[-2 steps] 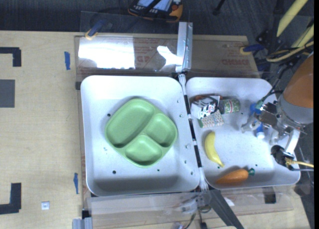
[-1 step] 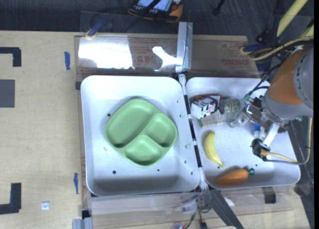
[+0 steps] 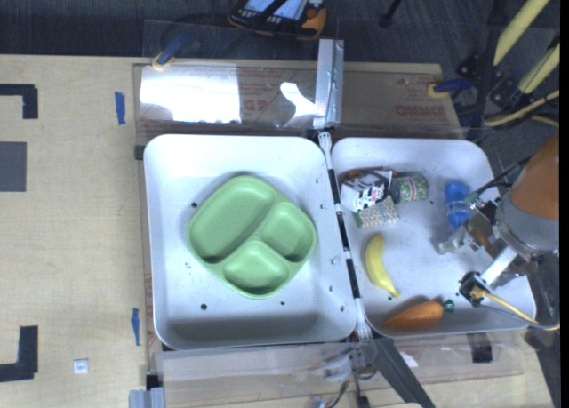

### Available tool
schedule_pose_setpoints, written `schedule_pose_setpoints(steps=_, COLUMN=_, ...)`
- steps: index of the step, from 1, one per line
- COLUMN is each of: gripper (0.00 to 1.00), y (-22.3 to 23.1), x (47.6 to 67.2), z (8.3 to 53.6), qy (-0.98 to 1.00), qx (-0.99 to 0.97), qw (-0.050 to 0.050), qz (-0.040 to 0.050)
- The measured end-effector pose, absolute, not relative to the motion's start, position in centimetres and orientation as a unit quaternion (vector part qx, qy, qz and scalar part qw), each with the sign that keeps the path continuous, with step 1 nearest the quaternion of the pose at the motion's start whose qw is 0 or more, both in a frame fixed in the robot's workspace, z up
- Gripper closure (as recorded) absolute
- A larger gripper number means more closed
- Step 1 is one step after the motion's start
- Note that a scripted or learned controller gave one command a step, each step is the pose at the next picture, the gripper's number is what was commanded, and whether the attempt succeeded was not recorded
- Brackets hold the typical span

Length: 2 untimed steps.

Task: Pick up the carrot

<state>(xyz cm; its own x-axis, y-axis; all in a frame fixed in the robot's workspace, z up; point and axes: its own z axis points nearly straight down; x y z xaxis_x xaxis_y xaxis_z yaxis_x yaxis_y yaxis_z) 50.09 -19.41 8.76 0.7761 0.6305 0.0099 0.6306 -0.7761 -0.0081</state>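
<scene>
The carrot lies at the near side of the right bin. It sits close against the front wall, its orange body running roughly along that wall and its green stub pointing away from the left bin. Just beyond the carrot's tapered end lies a banana, near it but apart. Beyond the carrot's green end hangs the gripper, not yet over the carrot; whether it is spread or closed cannot be told from this view. To do the step well, it should probably come toward the front wall, centre over the thick middle of the carrot, and turn so that it closes across the carrot's width. The wall seems to leave little room on the near side, so a straight, centred descent looks safest. Farther beyond the carrot sit a blue object, a green-banded tin and patterned packets, all well clear. The green divided plate rests across the divider from the carrot.
</scene>
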Motion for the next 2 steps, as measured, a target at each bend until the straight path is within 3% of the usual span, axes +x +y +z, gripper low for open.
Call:
schedule_pose_setpoints(steps=1, gripper=0.0, y=-21.5, x=54.8, z=18.3, qy=-0.102, qx=-0.995, qw=0.001, qz=0.0014)
schedule_pose_setpoints(steps=2, gripper=0.0, y=-20.9, x=54.9, z=10.4, qy=-0.247, qx=-0.969, qw=0.009, qz=-0.0078)
